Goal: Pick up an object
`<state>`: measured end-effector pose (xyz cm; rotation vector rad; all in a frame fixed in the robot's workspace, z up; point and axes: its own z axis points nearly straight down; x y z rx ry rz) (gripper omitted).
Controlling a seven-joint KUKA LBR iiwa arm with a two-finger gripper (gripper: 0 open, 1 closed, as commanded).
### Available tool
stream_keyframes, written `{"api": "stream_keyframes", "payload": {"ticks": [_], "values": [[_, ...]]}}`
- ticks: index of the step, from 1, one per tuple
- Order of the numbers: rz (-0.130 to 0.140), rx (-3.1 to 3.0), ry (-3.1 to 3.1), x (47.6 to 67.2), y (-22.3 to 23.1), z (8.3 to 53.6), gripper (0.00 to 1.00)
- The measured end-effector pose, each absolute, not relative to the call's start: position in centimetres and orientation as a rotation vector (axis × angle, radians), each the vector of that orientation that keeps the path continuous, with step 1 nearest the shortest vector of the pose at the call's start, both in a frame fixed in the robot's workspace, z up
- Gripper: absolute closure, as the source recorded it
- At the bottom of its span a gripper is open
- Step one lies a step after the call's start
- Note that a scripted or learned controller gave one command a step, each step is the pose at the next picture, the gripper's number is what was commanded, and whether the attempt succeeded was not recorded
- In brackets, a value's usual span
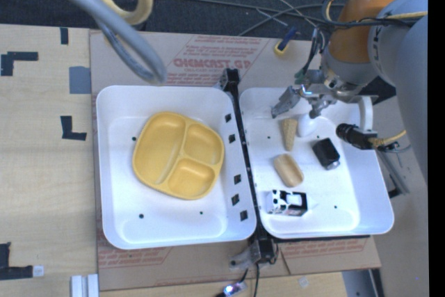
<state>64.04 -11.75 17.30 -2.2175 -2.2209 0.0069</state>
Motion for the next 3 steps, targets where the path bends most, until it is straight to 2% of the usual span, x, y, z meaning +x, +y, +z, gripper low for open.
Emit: {"api": "stream_keyframes", "payload": {"ticks": [2,3], "values": [[0.004,-2.219,-2.225,63.9,-11.7,8.2,0.00],[0.002,-2.220,-2.226,64.0,-11.7,9.5,1.00]]}}
